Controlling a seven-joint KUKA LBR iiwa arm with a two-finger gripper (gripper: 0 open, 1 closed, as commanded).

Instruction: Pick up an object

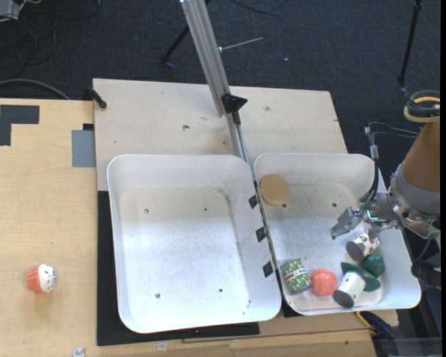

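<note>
Gripper (354, 224) hangs low in right bin (312, 171), above clustered toys (342, 274) for a pick; jaw state cannot be told.

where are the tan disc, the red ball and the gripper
tan disc (274, 190), camera view, middle of its top face
red ball (324, 282), camera view, centre of the ball
gripper (351, 223), camera view, at its fingertips
</note>
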